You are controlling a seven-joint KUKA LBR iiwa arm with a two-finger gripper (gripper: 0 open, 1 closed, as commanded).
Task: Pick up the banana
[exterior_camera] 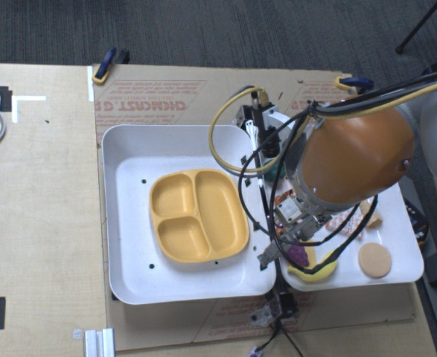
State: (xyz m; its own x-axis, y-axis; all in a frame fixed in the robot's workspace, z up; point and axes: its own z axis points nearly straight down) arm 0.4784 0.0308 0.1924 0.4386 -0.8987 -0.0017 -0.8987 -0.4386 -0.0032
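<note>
Yellow, one divided plate (198, 216) lies in the left bin (121, 199); one banana (315, 271) sits at the near edge of the right bin (404, 262), beside one purple item (298, 255) and one tan disc (374, 259) (the arm (352, 158) hides the gripper, so its grip cannot be judged).

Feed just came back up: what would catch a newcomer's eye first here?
The arm's big orange band, looming over the right bin with looped cables around it. Next, the yellow divided plate in the left bin. The banana peeks out at the right bin's near edge.
</note>
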